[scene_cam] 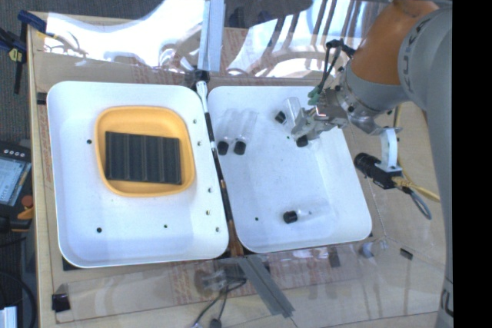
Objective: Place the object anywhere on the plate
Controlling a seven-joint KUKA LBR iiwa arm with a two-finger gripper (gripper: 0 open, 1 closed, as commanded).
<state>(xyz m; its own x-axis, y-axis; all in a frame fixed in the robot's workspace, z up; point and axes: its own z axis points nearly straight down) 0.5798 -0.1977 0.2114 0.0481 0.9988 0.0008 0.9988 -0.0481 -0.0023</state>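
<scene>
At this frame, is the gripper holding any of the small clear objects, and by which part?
Cannot be told. The gripper sits low over the right white bin, right at a small clear black-capped object, but the view is too blurred to show a hold.

From my seat I see the arm [407, 42] reaching in from the right, its gripper [304, 127] low over the upper part of the right bin [338, 223]. A small clear vial with a black cap sits by the fingertips; I can't tell whether it is gripped. Two more clear vials [234, 130] with black caps lie side by side near that bin's left wall, and another capped vial [296, 216] lies near its front. The left bin [69, 226] holds a yellow plate [142, 123] with a dark ribbed centre.
</scene>
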